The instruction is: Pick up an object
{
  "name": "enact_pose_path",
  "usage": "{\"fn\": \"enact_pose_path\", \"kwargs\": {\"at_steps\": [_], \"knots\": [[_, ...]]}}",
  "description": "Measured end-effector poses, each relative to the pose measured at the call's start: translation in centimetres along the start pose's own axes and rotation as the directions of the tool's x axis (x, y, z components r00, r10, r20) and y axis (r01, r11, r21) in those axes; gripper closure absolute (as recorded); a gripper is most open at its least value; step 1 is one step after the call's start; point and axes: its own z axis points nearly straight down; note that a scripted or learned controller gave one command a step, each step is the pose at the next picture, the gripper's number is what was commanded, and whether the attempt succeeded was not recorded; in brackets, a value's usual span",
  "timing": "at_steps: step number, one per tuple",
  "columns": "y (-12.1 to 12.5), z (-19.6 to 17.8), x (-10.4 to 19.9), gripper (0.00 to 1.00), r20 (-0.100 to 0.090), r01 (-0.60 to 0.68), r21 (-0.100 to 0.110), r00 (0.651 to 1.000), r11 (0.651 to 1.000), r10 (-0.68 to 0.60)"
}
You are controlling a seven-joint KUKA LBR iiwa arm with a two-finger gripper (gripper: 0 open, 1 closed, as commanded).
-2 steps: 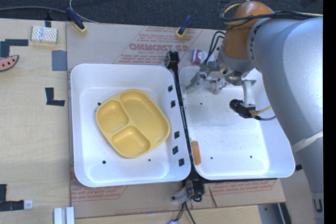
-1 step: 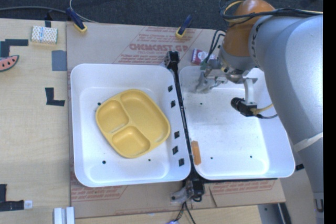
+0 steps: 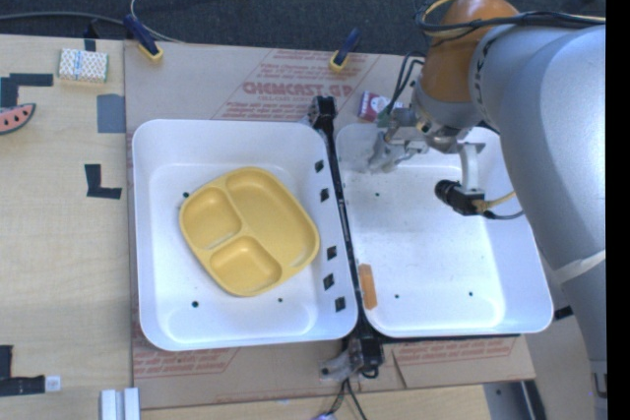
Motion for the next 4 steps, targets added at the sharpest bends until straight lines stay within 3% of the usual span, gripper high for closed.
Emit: {"fn": "enact_pose_path", "kwargs": {"at_steps": [2, 3, 4], "knots": [[0.0, -1.8, 0.2, 1.0, -0.004, 0.002, 0.002, 1.0, 1.0, -0.002], [0.0, -1.8, 0.2, 0.0, -0.004, 0.002, 0.002, 1.0, 1.0, -0.002], [0.0, 1.9, -0.4, 0.0, 0.003, -0.003, 0.0, 1.0, 1.0, 0.003]]}}
